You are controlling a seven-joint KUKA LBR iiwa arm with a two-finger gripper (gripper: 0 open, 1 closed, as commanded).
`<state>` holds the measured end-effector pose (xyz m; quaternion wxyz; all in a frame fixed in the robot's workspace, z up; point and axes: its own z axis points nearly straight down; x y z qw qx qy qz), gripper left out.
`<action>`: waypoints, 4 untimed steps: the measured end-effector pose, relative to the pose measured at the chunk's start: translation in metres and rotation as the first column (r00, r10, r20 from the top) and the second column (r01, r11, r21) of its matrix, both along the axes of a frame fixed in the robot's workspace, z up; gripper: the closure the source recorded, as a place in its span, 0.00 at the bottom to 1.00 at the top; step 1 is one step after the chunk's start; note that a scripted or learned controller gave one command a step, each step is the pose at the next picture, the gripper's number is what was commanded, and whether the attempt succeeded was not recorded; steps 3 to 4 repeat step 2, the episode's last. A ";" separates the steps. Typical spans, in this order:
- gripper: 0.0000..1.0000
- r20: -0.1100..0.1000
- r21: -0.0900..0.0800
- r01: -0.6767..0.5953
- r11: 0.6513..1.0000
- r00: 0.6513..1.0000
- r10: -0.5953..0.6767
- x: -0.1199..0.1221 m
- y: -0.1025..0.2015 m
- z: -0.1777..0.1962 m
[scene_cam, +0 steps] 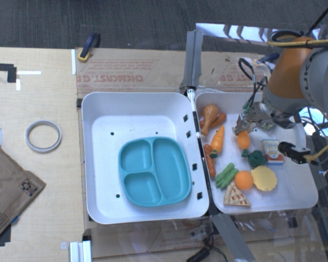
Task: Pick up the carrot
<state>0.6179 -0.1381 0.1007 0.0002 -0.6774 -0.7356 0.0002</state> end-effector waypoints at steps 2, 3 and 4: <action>1.00 0.002 -0.002 -0.280 0.960 0.960 0.280 0.042 0.078 0.091; 1.00 0.002 -0.002 -0.280 0.960 0.960 0.280 0.042 0.078 0.091; 1.00 0.002 -0.002 -0.280 0.960 0.960 0.280 0.042 0.078 0.091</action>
